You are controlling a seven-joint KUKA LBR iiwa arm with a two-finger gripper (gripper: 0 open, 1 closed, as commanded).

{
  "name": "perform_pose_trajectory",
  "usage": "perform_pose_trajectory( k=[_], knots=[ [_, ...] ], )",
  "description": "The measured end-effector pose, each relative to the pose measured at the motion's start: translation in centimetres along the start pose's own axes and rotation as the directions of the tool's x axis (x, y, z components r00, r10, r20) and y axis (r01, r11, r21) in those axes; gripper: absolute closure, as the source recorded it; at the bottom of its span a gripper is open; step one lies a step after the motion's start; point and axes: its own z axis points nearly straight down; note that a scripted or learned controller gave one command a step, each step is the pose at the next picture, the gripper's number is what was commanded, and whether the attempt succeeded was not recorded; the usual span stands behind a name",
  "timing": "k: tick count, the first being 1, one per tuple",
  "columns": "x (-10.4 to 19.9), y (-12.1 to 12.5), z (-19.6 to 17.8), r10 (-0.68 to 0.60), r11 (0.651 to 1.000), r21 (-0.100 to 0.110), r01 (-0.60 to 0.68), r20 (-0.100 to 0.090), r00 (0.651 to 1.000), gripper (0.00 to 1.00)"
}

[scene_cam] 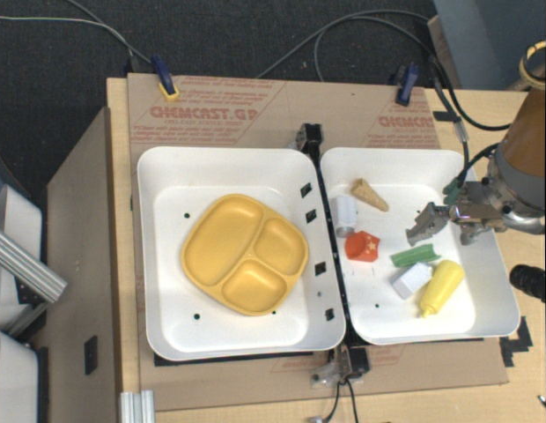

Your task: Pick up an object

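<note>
Right bin [484,322]: tool [424,225] above green piece [414,256] (finger spread cannot be told); yellow bottle [439,288], red block [362,247] nearby.

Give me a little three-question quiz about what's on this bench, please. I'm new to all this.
1. True or false: the yellow tray lies in the same bin as the red item.
2. Which thing lies nearest the hand? A) the green item B) the yellow tray C) the blue clip
3. Fill in: the yellow bottle lies in the ____ bin as the camera sees it.

Key: 1. False: the tray is alone in the left bin; the red item is in the right bin. 2. A. 3. Right.
</note>
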Motion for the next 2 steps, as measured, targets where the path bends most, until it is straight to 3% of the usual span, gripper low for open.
perform_pose_trajectory(
  k=[1,2],
  knots=[
    [0.0,0.2,-0.5,-0.003,1.000,-0.011,0.003,0.001,1.000,0.00],
    [0.2,0.5,5.8,-0.001,1.000,-0.003,0.001,0.000,1.000,0.00]
  ],
)
